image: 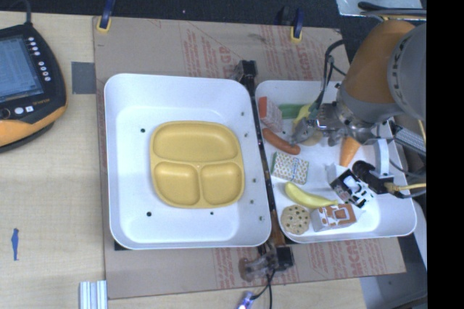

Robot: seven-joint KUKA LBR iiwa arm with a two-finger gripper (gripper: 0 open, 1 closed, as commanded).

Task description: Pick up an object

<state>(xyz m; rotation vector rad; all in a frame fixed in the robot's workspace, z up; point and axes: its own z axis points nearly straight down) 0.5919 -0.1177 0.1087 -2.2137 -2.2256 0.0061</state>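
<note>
While poised over right bin (397,226), gripper (317,128), finger state untellable; best lowered straight beside hot dog (280,141), clear of carrot (349,149).

1. I see two white bins, left (116,155) and right (395,224), that look like smooth moulded plastic with a soft sheen.
2. The yellow divided tray (196,162) in the left bin reads as matt plastic, smooth.
3. Under the bins lies a brown cardboard sheet (181,46), dull and papery, with faded red print.
4. The bench (51,228) looks like pale wood, matt.
5. The arm's orange band (373,64) appears smooth and slightly glossy; the grey shell (417,75) beside it looks satin.
6. The gripper (313,128) looks like bare metal, catching light.
7. The banana (308,195) and sausage (281,142) look like glossy toy plastic.
</note>
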